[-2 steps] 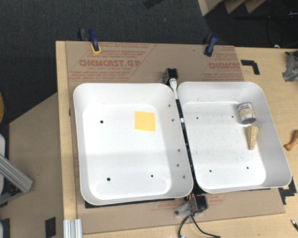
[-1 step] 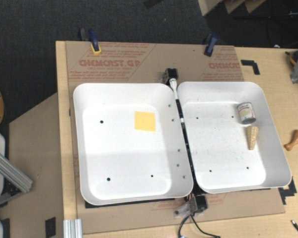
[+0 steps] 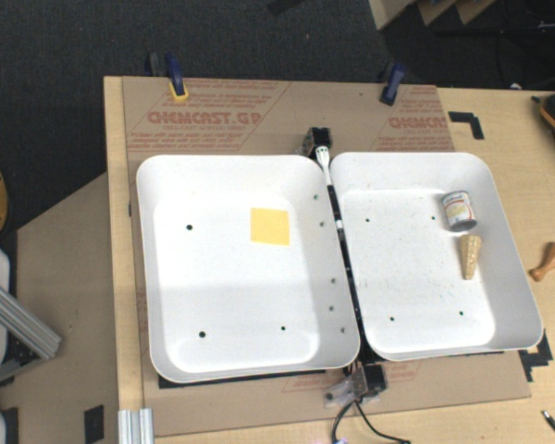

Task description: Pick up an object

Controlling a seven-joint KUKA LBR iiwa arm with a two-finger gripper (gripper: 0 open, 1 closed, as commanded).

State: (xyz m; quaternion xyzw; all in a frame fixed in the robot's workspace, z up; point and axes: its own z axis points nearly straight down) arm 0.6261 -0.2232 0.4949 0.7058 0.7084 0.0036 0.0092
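I'm at the very start of the pick: nothing is grasped or lifted, and every candidate sits loose in the bins. The left bin (image 3: 166, 276) holds one flat yellow square (image 3: 270, 227), lying near its upper middle, well apart from the walls. The right bin (image 3: 416, 331) holds a small cylindrical jar (image 3: 459, 210) lying on its side near the upper right, and just below it a tan cone-shaped piece (image 3: 470, 255), the two near each other but not touching. As for the claw, I cannot tell its state from this angle. My guess is the next move means choosing a target and descending over it; the jar or cone look easier to pinch than the flat square, which gives little edge to grab. Writing: the brown board on the table (image 3: 74, 248) under the bins reads roughly "CHEMCAST GP" in red, repeated. The jar label is too small to read.
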